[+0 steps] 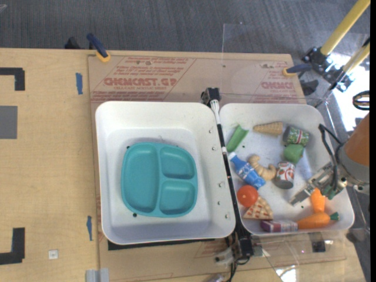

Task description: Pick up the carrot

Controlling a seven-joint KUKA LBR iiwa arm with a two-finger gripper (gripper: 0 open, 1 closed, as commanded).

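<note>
The carrot (313,221) is orange with a green stub at its right end. It lies flat along the front wall of the right bin (276,113), near the front right corner. Just above it stands a second short orange piece (318,201); I cannot tell what it is. My gripper (314,192) reaches in from the right and hangs low over this corner, open. One silver finger (298,196) points to the front left, and the short orange piece sits just below the gap. The carrot lies apart from the gripper, closer to the front wall.
The right bin also holds a tomato (247,195), a pizza slice (259,209), a blue figure (242,168), a green pepper (237,138), a cone (268,128), two cans (295,136) and a marker (276,225). A teal divided plate (159,180) lies in the left bin (111,157).
</note>
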